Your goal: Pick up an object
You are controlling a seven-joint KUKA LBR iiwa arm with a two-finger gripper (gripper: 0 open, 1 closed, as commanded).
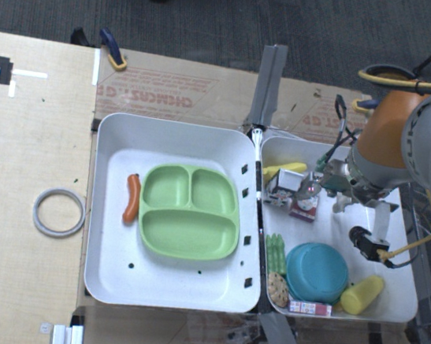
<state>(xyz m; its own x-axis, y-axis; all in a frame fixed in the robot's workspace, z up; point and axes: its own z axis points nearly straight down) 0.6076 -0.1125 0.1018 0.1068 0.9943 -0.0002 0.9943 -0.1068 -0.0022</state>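
End effector (308,190) is seen low in the right bin (399,308), upper centre-right of frame, over a small boxed item (302,210); its open or closed state cannot be told. Step judged: approach or grasp attempt. A confirmed grip, then lift, is called for. Left bin (106,215) holds a green tray (190,211); surface (28,149) is pale wood, floor dark.

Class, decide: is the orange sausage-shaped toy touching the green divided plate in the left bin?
Apart. The camera view shows a strip of white bin floor between the orange sausage-shaped toy and the green divided plate's left rim.

One fixed overhead camera looks down slantwise on both bins (98,214).
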